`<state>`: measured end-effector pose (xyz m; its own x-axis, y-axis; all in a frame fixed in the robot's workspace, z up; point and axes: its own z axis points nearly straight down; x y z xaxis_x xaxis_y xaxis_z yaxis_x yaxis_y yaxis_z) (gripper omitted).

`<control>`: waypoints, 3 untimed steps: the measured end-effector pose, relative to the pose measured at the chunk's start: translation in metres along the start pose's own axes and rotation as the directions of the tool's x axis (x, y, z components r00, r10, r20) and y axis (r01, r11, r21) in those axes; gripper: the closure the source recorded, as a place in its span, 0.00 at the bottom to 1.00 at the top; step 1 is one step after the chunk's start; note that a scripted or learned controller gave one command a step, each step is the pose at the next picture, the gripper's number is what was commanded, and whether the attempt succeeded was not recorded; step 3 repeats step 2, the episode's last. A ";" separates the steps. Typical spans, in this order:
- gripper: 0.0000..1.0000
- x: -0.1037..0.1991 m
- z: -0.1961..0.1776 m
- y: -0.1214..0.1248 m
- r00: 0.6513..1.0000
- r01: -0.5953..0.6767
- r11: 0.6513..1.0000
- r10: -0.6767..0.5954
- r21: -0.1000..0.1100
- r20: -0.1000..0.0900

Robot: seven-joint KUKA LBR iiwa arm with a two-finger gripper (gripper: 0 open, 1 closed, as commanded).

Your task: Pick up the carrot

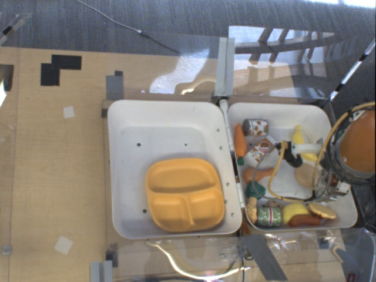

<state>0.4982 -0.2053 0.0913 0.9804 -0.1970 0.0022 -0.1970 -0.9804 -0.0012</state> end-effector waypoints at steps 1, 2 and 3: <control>1.00 -0.005 -0.037 -0.005 1.000 -0.025 1.000 0.025 0.000 -0.003; 1.00 -0.003 -0.104 0.002 1.000 -0.003 1.000 0.003 0.000 -0.009; 1.00 -0.003 -0.104 0.002 1.000 -0.003 1.000 0.003 0.000 -0.009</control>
